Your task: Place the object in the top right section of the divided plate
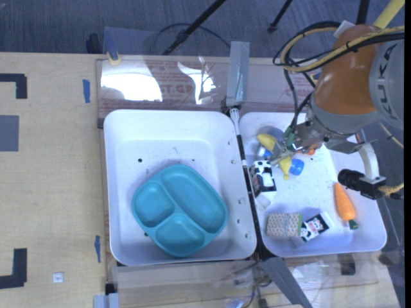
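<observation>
A blue divided plate lies in the left bin, with nothing in its sections. My gripper is low in the right bin, near its back left corner. It hangs over a cluster of small toys: a yellow piece, a blue piece and a small orange bit beside the wrist. The arm's orange band and grey wrist hide much of what lies under the gripper. No object is plainly visible between its tips.
The right bin also holds a black-and-white cow toy by the divider wall, an orange carrot at the right, a beige textured block and a small black-and-white item near the front. Cables loop behind the arm.
</observation>
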Motion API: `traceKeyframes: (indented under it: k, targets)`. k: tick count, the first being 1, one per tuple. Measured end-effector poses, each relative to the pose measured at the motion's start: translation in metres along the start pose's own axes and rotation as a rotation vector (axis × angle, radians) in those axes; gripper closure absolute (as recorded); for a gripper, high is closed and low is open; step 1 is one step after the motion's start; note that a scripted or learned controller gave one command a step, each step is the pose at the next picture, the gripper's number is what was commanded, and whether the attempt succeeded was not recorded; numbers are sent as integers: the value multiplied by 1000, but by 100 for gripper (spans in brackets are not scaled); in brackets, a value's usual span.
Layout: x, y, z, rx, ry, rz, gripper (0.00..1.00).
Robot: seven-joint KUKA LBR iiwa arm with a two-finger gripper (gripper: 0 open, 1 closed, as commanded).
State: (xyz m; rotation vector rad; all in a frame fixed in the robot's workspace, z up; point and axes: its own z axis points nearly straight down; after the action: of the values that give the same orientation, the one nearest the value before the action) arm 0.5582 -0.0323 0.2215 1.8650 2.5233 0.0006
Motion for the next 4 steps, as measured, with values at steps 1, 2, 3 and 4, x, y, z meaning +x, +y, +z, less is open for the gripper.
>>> traceKeyframes:
  k: [1,2,3,4]
  targets:
    - [67,-2,37,4,5,-204,100]
    - [153,-36,106,2,4,-423,100]
    - [152,-35,105,-1,2,-421,0]
    - [148,8,114,-18,-11,-811,0]
